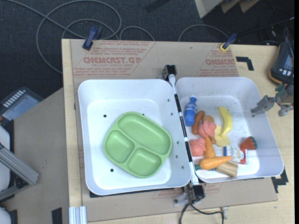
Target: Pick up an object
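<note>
The right bin holds a jumble of toy food. In it lie a blue bottle, a yellow banana, two pink pieces, an orange carrot, a red strawberry and a tan wooden block. My gripper hangs over the right bin's far right rim, apart from all the toys. Its two grey fingers are spread open and nothing is between them. The banana is the nearest toy, off to the gripper's left.
The left bin carries a green divided plate. A black clamp strip joins the two bins. A yellow and black device sits at the bench's far right, with cables on the dark floor behind.
</note>
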Motion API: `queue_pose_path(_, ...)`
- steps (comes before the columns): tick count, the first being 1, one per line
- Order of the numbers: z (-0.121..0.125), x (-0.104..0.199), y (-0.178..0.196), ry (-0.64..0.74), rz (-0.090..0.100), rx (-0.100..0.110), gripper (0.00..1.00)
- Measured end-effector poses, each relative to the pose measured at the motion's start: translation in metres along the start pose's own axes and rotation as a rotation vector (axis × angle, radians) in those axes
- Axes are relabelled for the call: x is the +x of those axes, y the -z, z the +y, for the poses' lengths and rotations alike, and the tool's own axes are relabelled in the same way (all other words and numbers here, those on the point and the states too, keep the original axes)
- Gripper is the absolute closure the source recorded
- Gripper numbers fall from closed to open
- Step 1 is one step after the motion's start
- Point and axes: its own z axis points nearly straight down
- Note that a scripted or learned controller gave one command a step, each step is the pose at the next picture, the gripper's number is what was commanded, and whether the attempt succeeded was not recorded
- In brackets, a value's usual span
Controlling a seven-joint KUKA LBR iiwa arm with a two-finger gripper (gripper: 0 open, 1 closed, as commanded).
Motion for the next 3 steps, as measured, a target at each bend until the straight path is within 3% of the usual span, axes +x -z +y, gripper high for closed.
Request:
queue_pose_path(1, 0.068, 0.022, -0.158, 0.001, 0.001, 0.000, 0.00)
queue_pose_path(2, 0.069, 0.022, -0.148, 0.002, -0.001, -0.002, 1.00)
queue_pose_path(3, 0.021, 0.068, -0.090, 0.001, 0.002, 0.002, 1.00)
